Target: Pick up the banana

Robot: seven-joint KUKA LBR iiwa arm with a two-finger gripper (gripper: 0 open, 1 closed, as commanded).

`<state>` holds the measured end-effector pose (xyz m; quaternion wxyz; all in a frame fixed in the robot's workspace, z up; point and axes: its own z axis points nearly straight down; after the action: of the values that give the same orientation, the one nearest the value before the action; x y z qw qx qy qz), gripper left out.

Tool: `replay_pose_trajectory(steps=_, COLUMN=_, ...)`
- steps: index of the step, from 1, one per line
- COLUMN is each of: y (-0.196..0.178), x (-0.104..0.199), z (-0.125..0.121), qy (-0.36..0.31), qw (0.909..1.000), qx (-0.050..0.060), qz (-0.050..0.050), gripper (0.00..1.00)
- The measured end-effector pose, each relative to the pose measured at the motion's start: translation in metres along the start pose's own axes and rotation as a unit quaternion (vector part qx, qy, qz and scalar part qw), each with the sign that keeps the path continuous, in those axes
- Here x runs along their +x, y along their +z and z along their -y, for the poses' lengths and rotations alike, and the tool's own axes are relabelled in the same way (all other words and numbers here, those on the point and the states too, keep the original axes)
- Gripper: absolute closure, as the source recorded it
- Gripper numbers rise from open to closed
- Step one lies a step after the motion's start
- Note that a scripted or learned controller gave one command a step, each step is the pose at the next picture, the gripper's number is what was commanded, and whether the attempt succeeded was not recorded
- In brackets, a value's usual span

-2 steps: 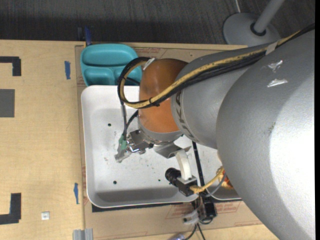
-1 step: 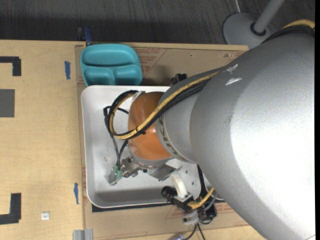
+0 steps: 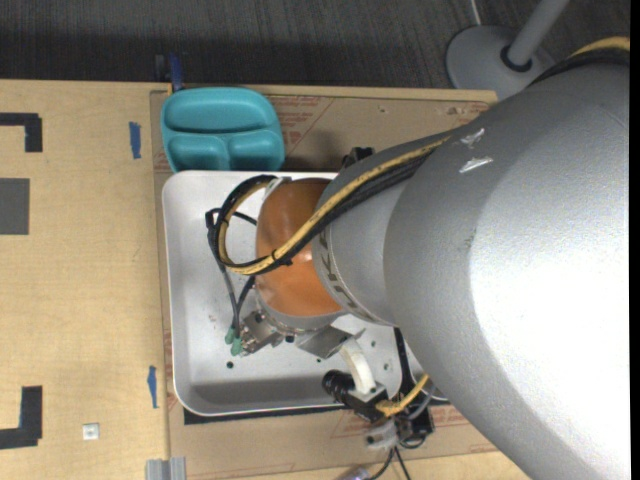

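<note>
Big grey arm (image 3: 500, 258) fills the right, cut off at the edges | orange band (image 3: 290, 258) (with yellow cable) over white bin (image 3: 190, 368) | pincer hidden under the wrist | banana hidden | teal tray (image 3: 222, 128) far side, behind bin

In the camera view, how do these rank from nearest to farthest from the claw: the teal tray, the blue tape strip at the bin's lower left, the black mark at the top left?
Measured from the claw, low in the white bin:
1. Blue tape strip, just outside the bin's lower left.
2. Teal tray, beyond the bin's top edge.
3. Black mark, far top left.
</note>
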<state>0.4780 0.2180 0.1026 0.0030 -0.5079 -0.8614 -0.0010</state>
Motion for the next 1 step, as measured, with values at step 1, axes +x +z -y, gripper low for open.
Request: replay_pose_trajectory(steps=1, y=-0.0097, x=0.0001, z=-0.0003, qy=0.001, qw=1.0000, qx=-0.001, qz=0.000, gripper=1.00)
